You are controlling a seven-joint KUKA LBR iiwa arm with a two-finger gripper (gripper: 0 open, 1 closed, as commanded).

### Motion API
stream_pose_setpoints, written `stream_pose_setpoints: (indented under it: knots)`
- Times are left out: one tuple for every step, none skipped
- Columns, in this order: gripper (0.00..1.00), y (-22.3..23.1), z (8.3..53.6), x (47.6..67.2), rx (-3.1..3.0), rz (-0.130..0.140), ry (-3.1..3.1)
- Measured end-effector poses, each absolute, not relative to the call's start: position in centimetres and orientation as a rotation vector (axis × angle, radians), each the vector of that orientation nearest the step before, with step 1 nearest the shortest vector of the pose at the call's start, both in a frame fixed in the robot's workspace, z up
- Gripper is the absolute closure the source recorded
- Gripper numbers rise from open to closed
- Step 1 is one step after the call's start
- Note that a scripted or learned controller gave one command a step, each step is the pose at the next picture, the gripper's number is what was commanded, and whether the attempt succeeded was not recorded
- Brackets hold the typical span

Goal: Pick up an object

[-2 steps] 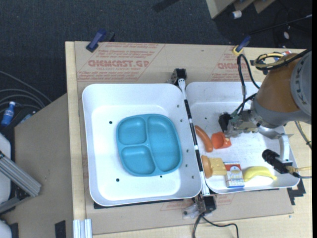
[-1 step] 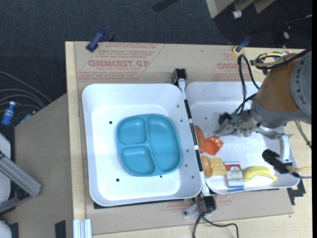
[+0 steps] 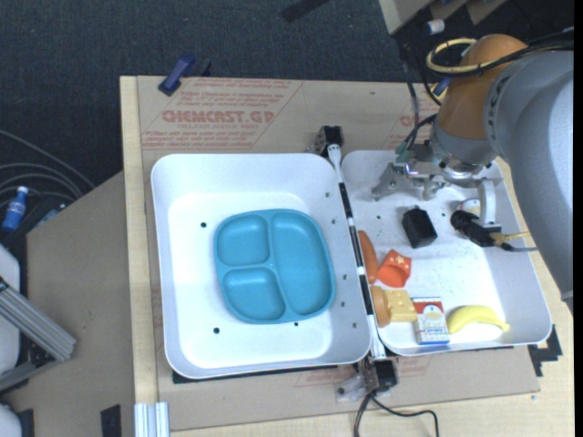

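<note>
Pick not yet made: the hand [image 3: 417,226], its grip state impossible to tell, hovers in the right bin [image 3: 519,285], with the red toy [image 3: 394,268], banana [image 3: 475,317] and carton [image 3: 431,320] lying just below it.

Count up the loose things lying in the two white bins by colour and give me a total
Blue: 1, the divided plate in the left bin.
Orange or red: 2, the hot dog and red wedge in the right bin.
Tan: 1, the block.
Yellow: 1, the banana.
Red, white and blue: 1, the small box.
Total: 6.
</note>
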State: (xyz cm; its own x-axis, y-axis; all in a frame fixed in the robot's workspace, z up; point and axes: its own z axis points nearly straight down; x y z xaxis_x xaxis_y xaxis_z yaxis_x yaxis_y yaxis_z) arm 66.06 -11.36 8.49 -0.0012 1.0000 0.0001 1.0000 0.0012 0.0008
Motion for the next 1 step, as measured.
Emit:
stream_pose_setpoints:
  knots:
    - [0.0, -9.54, 8.49, 66.67, 2.218, 0.001, 2.222]
